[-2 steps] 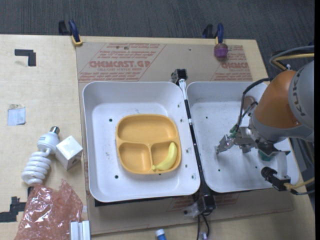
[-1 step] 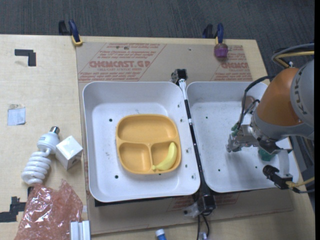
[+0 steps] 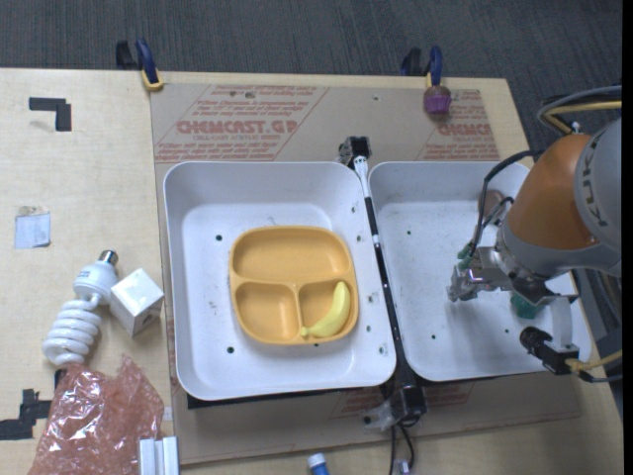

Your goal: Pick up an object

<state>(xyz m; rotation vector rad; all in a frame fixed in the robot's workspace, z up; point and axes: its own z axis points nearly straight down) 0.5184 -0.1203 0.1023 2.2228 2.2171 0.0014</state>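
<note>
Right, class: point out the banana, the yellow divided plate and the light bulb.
banana [image 3: 334, 314]: camera view, middle of its curved body.
yellow divided plate [image 3: 287, 255]: camera view, bare floor of its large compartment.
light bulb [image 3: 73, 329]: camera view, its white spiral.

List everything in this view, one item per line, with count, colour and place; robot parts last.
bins: 2, white, side by side on the bench
divided plate: 1, yellow-orange, in the left bin
banana: 1, yellow, in the plate's lower right compartment
spiral light bulb: 1, white, on the bench left of the bins
small cube: 1, white, beside the bulb
crumpled plastic wrap: 1, pinkish, at the lower left corner
clamps: 2, blue, at the board's top edge
small round object: 1, purple, near the right clamp
arm: 1, grey with orange band, over the right bin
gripper: 1, metallic, above the right bin's floor
</note>
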